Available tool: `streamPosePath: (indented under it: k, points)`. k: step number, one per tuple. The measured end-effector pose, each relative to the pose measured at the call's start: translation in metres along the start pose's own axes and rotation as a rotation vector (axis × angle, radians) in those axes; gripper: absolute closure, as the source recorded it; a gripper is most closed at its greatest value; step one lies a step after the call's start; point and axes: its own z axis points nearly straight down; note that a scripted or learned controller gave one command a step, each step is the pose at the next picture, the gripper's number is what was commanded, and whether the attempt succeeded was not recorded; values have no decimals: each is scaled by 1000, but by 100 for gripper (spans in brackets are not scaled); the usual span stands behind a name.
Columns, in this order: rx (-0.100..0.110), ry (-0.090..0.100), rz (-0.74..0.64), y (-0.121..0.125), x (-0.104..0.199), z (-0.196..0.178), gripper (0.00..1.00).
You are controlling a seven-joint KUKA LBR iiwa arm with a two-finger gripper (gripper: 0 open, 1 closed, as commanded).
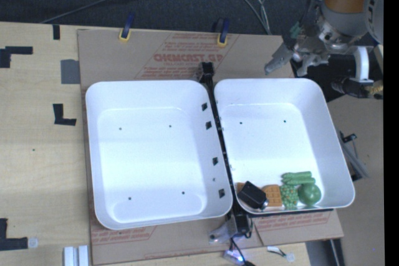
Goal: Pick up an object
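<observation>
Several small objects lie bunched in the near right corner of the right bin (268, 103): a black block (252, 195), an orange-brown biscuit-like piece (271, 194), a bumpy green piece (289, 197), a long green piece (298, 178) and a round green one (309, 194). My gripper (285, 62) hangs above the cardboard just beyond the right bin's far edge, well away from the objects. Its two fingers stand apart, open, with nothing between them.
The left bin (149, 152) sits beside the right one, joined by a black clip strip (212, 128). Both rest on a cardboard sheet (181, 56) held by clamps. Cables trail across the dark floor behind.
</observation>
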Motion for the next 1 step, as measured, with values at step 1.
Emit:
streamPosePath:
  k: [1]
  points:
    - [5, 1, 0, -103, 20, 76, 0]
